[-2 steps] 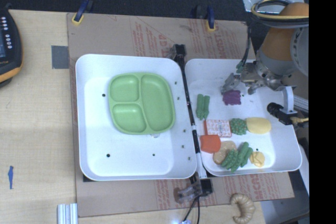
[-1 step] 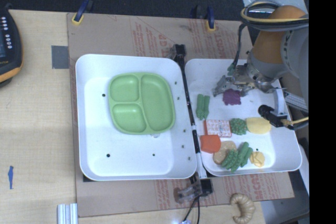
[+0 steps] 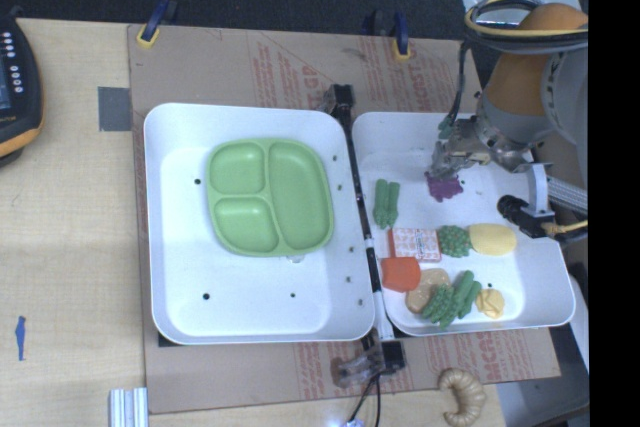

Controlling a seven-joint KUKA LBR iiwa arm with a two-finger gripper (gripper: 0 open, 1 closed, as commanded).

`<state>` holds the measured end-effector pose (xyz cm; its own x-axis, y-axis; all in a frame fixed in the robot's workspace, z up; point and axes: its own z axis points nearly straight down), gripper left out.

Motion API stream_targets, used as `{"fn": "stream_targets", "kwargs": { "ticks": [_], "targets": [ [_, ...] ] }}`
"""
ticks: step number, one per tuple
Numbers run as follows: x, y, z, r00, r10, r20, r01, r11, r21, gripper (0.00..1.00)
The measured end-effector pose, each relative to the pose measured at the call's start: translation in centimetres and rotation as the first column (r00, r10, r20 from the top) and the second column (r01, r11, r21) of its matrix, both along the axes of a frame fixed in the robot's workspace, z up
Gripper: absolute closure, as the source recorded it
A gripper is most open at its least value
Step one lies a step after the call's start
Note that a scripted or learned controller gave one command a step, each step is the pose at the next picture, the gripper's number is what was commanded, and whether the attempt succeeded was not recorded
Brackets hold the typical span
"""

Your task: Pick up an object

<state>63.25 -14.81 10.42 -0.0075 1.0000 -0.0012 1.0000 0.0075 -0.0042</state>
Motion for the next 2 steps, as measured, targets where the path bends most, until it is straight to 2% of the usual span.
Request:
{"fn": "stream_targets", "kwargs": {
  "ticks": [1, 2],
  "targets": [
    [0.0, 0.0, -0.1, 1.0, 0.0, -0.001, 0.0, 1.0, 0.0, 0.0],
    [0.0, -0.1, 1.1, 1.0, 0.001, -0.001, -0.001, 1.0, -0.001, 1.0]
  ]
}}
